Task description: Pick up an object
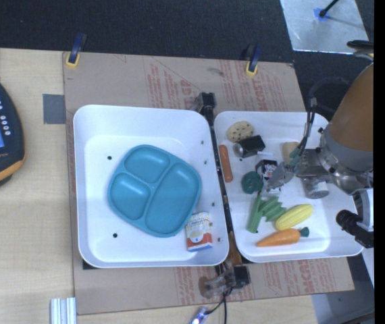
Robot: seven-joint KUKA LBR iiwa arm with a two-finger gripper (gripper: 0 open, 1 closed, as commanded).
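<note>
My pincer (pixel 273 175) hangs over the right bin (pixel 314 250), grip state I cannot tell. Green bean pod (pixel 254 216) lies just below-left, long axis running toward the bin's near edge.

Grey KUKA arm (pixel 346 155) with broad orange band above wrist; silver metal wrist hardware with round fittings; thin dark cable running along wrist; small two-finger gripper (pixel 271 175) in black and silver; black bracket at lower side.
</note>
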